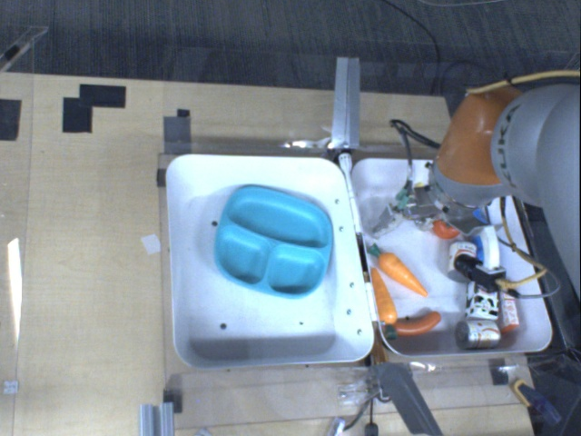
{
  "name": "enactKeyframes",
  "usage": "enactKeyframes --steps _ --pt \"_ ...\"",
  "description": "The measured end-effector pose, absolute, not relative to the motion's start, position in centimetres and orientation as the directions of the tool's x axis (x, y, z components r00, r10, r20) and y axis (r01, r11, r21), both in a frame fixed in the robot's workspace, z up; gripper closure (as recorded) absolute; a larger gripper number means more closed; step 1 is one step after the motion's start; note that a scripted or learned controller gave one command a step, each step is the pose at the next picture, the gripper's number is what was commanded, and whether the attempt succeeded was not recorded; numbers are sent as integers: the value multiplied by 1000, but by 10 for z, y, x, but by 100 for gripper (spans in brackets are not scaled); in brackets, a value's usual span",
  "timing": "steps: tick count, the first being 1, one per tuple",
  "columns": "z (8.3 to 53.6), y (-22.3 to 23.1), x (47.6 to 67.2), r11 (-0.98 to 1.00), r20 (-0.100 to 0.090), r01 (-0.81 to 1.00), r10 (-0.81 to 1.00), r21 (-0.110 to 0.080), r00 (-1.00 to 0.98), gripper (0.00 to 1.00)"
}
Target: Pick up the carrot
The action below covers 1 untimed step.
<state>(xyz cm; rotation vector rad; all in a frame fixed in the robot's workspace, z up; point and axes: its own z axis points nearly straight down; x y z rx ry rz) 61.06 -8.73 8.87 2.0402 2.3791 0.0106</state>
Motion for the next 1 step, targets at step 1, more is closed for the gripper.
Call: enactKeyframes --steps 1 --pt "90 -88 553 93 -1 996 996 12 -93 0"
